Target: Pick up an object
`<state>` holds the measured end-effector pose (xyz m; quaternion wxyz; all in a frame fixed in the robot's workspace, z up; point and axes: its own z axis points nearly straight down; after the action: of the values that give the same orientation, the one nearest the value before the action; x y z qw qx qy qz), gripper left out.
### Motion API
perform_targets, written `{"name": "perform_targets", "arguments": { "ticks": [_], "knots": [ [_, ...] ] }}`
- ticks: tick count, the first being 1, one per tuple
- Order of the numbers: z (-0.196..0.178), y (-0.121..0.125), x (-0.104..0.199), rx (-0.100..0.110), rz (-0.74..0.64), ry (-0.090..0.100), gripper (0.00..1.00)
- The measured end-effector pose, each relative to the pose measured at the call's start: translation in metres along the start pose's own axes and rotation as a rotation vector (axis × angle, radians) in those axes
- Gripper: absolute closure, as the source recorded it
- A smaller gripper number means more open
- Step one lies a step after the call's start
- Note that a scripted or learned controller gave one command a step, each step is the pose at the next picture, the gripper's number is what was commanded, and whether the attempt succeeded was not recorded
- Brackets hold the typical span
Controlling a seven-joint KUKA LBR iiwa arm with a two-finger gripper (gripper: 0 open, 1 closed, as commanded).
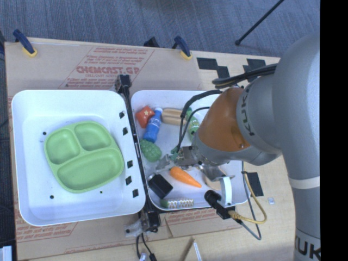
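Note:
My gripper hangs low over the middle of the right bin, below the orange band and largely hidden by the wrist. An orange carrot lies just in front of it, close by; contact is not discernible. To the gripper's left sits a green leafy toy. Farther back lie a blue bottle, a red object and a tan cylinder. A black block rests near the bin's front left corner.
The left bin holds a green divided plate. A small ridged white piece lies at the right bin's front edge. A green item shows beside the wrist. Black clips line the wall between the bins.

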<state>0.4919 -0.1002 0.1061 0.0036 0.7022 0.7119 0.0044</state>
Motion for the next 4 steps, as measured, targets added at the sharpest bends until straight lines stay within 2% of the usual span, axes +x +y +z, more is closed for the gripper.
{"name": "perform_targets", "arguments": {
  "ticks": [1,2,3,4],
  "knots": [
    [-0.010,0.001,0.000,0.001,-0.006,0.000,1.00],
    [-0.010,0.001,0.000,0.001,-0.006,0.000,0.00],
    [0.015,-0.016,-0.010,0.016,0.007,0.001,0.00],
    [0.004,-0.014,-0.010,0.011,-0.002,0.000,1.00]
  ]
}}
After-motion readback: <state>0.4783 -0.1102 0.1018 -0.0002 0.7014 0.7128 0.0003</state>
